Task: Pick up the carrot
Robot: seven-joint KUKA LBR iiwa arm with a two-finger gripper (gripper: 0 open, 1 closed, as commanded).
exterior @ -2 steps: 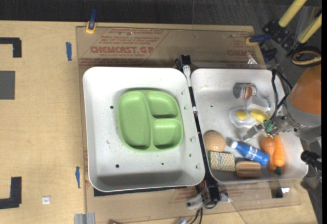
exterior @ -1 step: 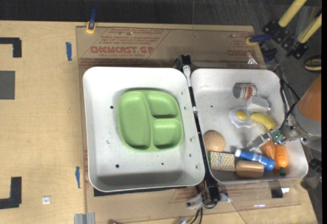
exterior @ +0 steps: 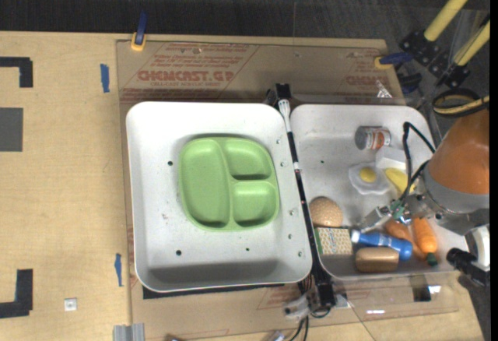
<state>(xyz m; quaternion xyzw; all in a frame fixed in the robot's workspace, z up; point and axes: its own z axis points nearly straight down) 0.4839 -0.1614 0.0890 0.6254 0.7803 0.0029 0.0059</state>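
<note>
Tool hangs just beside carrot in right bin.

Two bins sit side by side on the surface. In the left bin lies a divided plate, near the middle. The right bin holds the rest: a can toward the back, an egg in front of it, a bun left of centre, a bottle and roll at the front, and a carrot just right of them beside the end effector.

Carrot partly under the arm
</note>
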